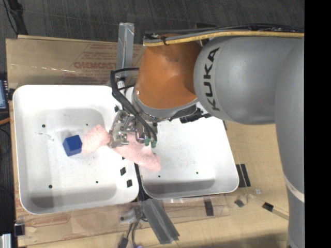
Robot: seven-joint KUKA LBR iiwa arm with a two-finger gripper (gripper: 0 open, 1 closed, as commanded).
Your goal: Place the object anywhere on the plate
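Two white bins sit side by side on the table. One pink cloth-like piece (pixel 132 151) drapes across their shared rims, just under the tool (pixel 129 133); whether its fingers are open or closed cannot be told. A blue cube (pixel 73 144) lies in the left bin (pixel 31 138), touching the pink piece's left end.

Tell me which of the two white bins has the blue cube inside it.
The left bin holds the blue cube. The right bin lies under the arm and has no cube in its visible part.
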